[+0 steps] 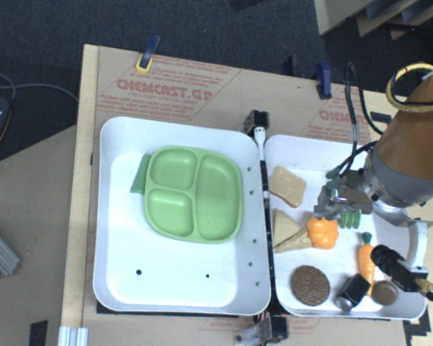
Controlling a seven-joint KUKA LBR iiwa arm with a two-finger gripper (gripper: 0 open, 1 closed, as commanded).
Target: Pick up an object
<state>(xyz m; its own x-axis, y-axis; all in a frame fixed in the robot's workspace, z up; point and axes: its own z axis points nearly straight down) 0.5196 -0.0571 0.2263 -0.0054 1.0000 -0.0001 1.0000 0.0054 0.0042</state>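
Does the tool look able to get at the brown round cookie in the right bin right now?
Probably yes. The brown cookie lies flat with nothing on top of it, and the tool hangs over the same bin, above the orange piece.

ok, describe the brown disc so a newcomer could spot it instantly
Look in the right bin, at its near edge beside the divider between the bins. The brown disc lies flat there, just below the pale wedge. It is the one dark, round, flat piece among the items.
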